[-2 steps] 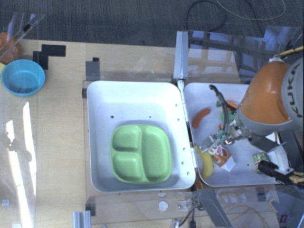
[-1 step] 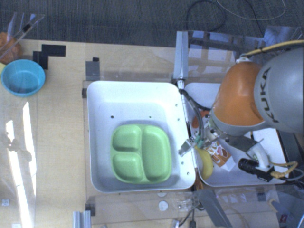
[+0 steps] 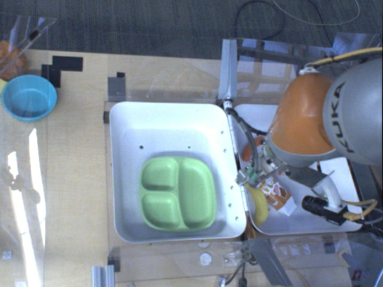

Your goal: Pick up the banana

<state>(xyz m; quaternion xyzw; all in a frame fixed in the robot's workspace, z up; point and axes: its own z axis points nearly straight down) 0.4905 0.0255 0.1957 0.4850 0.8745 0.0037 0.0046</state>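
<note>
Low in the right bin (image 3: 335, 226), against its left wall, lies the curved yellow banana (image 3: 260, 205), touching a small orange-and-white packet (image 3: 278, 196) on its right. Just above it the grey arm's two-finger gripper (image 3: 251, 175) hangs, mostly hidden by the orange band (image 3: 302, 121); whether it is open I cannot tell. A good grasp would likely straddle the banana's middle, clear of wall and packet. A green divided plastic tray (image 3: 178, 193) sits in the left bin (image 3: 167, 121).

Dark carpet (image 3: 149, 11) behind pale wooden bench (image 3: 60, 190)
</note>
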